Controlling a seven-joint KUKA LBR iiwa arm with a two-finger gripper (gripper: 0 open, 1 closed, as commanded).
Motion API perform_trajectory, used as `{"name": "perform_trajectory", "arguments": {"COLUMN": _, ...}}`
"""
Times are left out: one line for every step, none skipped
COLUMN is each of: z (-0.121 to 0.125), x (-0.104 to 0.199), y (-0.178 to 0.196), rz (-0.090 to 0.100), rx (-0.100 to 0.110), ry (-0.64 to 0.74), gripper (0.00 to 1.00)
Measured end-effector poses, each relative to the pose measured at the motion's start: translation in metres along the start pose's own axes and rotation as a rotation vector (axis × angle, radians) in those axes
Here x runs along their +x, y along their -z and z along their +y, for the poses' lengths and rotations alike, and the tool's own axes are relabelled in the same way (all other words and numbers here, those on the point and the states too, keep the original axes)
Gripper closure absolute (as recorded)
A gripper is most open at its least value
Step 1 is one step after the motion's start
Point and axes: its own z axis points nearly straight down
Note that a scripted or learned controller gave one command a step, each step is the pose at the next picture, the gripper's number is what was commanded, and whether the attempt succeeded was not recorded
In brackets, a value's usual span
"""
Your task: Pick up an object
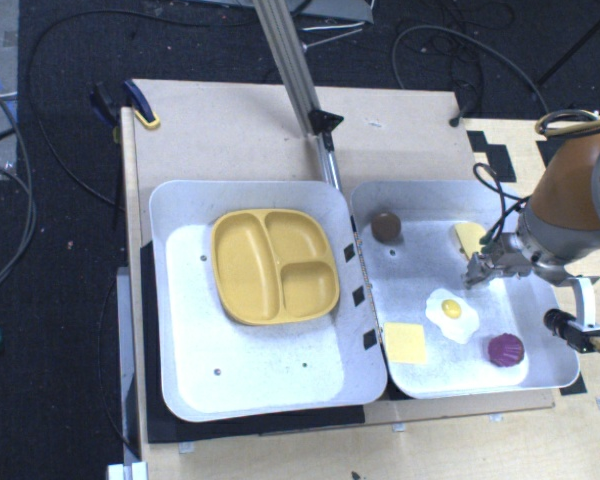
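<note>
Camera view: approach step. hand (477, 271) low over right bin (540, 373), beside yellow piece (467, 236); finger state unreadable. Next: centre on piece, descend, close.

arm (580, 203) — cut by right edge | claw (477, 271) — fingers too small to tell

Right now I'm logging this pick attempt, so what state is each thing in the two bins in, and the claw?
Yellow divided plate: upright in the left bin, compartments bare.
Brown round piece: lying loose in the right bin.
Fried egg: flat, yolk up.
Yellow square slice: lying flat.
Purple piece: lying loose, untouched.
Pale yellow piece: beside the claw, partly hidden.
Claw: low over the right bin, grip unclear.
</note>
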Motion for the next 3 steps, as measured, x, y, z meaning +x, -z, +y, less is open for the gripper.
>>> {"name": "perform_trajectory", "arguments": {"z": 0.004, "x": -0.004, "y": 0.063, "rz": -0.001, "rx": 0.0, "ry": 0.002, "gripper": 1.0}}
{"name": "perform_trajectory", "arguments": {"z": 0.013, "x": -0.003, "y": 0.125, "rz": -0.001, "rx": 0.0, "ry": 0.004, "gripper": 1.0}}
{"name": "perform_trajectory", "arguments": {"z": 0.014, "x": -0.003, "y": 0.119, "rz": 0.0, "rx": 0.005, "ry": 0.003, "gripper": 1.0}}
